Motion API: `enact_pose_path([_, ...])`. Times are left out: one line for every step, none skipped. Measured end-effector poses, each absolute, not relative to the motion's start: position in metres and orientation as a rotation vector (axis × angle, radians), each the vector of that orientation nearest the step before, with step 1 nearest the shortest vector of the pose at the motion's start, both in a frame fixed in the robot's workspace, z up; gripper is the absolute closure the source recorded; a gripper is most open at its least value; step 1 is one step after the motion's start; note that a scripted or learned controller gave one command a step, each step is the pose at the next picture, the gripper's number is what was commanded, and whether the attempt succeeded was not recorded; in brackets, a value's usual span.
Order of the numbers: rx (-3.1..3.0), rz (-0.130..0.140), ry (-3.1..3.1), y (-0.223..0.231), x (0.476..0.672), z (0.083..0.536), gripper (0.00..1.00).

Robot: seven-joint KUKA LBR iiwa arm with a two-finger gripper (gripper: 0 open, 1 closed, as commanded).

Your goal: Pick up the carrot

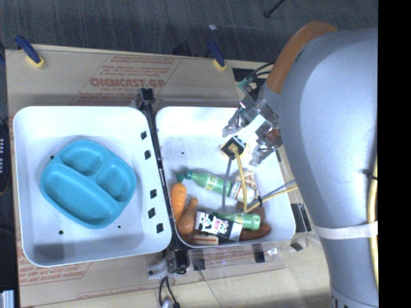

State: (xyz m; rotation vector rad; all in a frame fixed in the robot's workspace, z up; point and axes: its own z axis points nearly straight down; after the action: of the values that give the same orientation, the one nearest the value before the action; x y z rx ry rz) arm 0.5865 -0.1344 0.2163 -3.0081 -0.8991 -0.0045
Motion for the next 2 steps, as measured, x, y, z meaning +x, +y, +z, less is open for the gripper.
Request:
enact_pose_path([-3.106,0.014,-0.406,-0.095,0.559,0.09,0.0])
enact_pose_path([-3.094,-0.005,-0.461,0.006,0.478,0.196,0.0])
